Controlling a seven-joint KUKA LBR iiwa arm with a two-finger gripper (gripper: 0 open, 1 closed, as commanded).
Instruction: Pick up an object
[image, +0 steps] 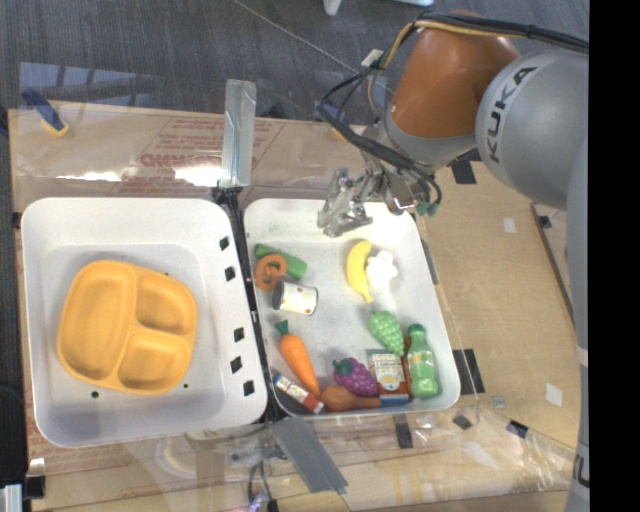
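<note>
The grey arm's metal two-finger gripper (343, 210) hangs over the far edge of the right-hand shallow white bin (432, 290), and whether its fingers are spread or pressed together cannot be told from this view. The yellow plastic banana (358, 268) lies in that bin just below the gripper, apart from it, touching a small white toy (381, 270). The left-hand white bin (40, 240) holds a yellow compartment plate (126, 326).
</note>
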